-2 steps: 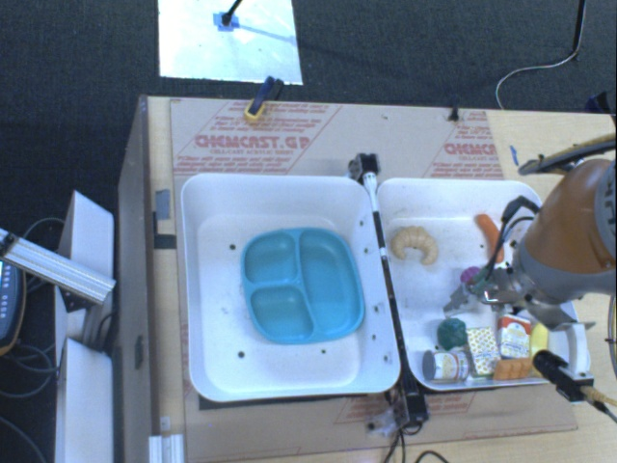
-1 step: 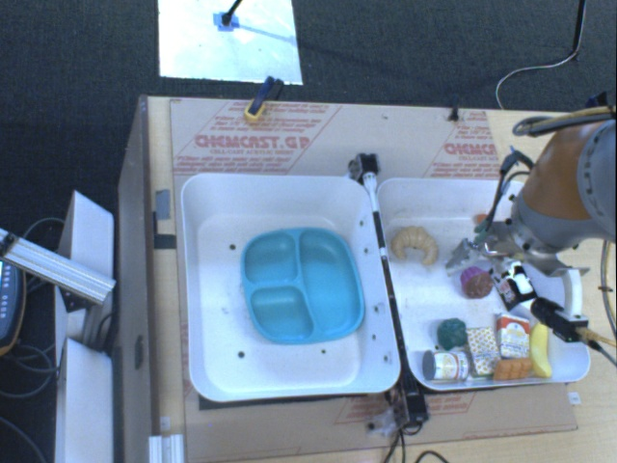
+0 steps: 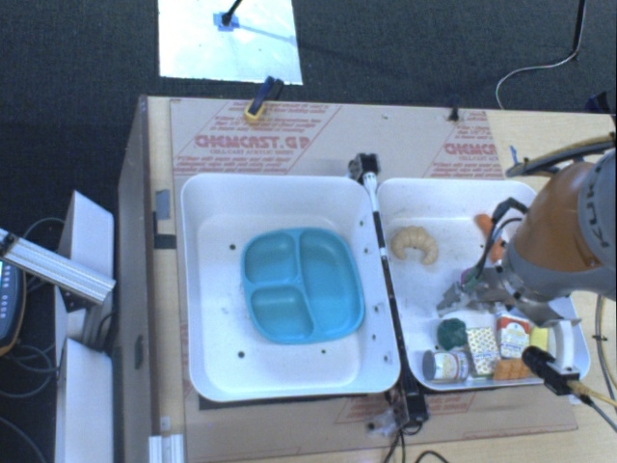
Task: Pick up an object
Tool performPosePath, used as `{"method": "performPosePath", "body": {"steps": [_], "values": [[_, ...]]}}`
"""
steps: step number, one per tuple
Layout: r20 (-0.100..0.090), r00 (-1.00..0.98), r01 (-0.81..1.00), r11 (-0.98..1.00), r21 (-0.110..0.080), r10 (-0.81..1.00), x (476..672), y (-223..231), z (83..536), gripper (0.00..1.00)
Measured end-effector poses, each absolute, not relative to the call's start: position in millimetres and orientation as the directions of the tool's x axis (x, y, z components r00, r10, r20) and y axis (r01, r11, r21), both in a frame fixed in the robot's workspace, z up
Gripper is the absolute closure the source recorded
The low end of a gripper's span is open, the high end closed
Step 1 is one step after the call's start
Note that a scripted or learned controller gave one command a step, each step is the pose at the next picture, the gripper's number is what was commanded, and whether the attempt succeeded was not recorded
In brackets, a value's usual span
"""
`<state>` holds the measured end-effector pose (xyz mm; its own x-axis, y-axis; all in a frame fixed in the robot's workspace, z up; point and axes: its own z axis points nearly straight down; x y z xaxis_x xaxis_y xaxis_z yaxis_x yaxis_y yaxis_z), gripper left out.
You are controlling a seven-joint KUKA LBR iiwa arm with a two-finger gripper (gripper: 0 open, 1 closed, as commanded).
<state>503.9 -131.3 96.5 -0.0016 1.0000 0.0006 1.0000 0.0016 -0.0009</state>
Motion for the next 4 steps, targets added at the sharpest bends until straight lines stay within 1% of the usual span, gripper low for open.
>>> {"method": "performPosePath", "body": {"steps": [1,2,3,4], "values": [[-0.002,-0.004,1.0,0.004,0.005,1.0,585.6,-161,135,0.0],[0.0,-0.002,1.0,0.002,0.001,1.0,553.6,-141,84,0.0],[-0.001,-0.006,1.0,0.006,0.004,1.0,555.1,-141,96,1.0],[0.001,-0.006,1.0,0.006,0.007,1.0,644.5,-54,186,1.0]]}}
